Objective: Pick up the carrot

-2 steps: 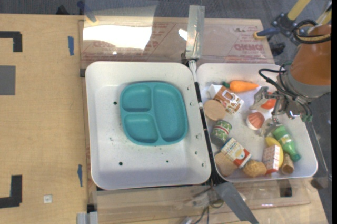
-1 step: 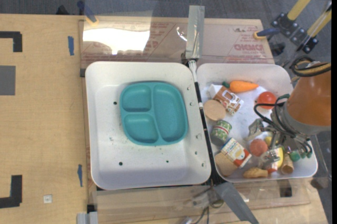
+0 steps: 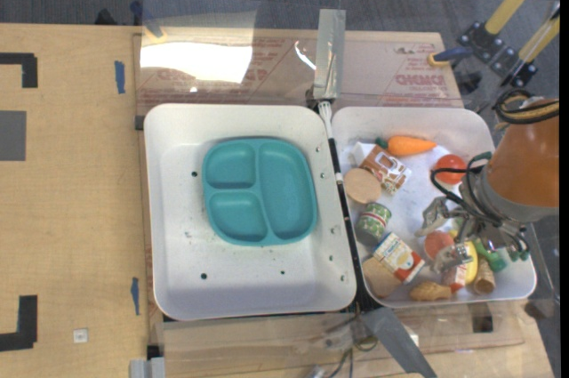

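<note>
The carrot [image 3: 411,145] is orange and lies on its side near the back wall of the right bin [image 3: 480,123]. My gripper [image 3: 452,236] is low over the front right part of that bin, among a pile of toy foods. It is well in front of the carrot and to its right, apart from it. The arm's orange band [image 3: 533,164] hides part of the bin's right side.
Around the gripper lie a red tomato [image 3: 451,167], a red round item [image 3: 437,245], a yellow banana [image 3: 469,265] and a brown bottle [image 3: 484,280]. A snack pack [image 3: 387,170], green can [image 3: 375,221] and carton [image 3: 396,256] sit left of it. A teal divided plate [image 3: 260,189] lies in the left bin [image 3: 169,216].
</note>
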Robot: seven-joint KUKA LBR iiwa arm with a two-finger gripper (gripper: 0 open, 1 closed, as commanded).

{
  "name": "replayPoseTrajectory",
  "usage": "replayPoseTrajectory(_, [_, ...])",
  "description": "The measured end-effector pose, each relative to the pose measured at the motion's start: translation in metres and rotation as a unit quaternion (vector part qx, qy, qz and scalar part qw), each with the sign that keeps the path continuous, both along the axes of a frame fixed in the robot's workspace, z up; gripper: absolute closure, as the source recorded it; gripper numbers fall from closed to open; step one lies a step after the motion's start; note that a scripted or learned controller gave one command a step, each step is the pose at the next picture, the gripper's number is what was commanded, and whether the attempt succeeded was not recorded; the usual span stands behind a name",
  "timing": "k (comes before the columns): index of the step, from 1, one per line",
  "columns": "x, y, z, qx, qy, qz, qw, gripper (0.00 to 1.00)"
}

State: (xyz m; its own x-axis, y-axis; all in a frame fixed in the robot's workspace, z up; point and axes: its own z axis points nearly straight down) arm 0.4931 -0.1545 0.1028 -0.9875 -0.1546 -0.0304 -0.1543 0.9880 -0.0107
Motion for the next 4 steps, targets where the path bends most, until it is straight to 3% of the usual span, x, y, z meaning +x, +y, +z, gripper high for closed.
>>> replayPoseTrajectory(1, [0.035, -0.07, 0.043, 0.0036, 0.011, -0.095, 0.9954, 1.0])
replayPoseTrajectory(2, [0.019, -0.07, 0.178, 0.0014, 0.007, -0.056, 0.9984, 1.0])
replayPoseTrajectory(3, [0.031, -0.069, 0.285, 0.0003, 0.008, 0.008, 0.9999, 1.0])
replayPoseTrajectory(4, [0.006, -0.068, 0.11, 0.0026, 0.017, 0.129, 0.9915, 1.0])
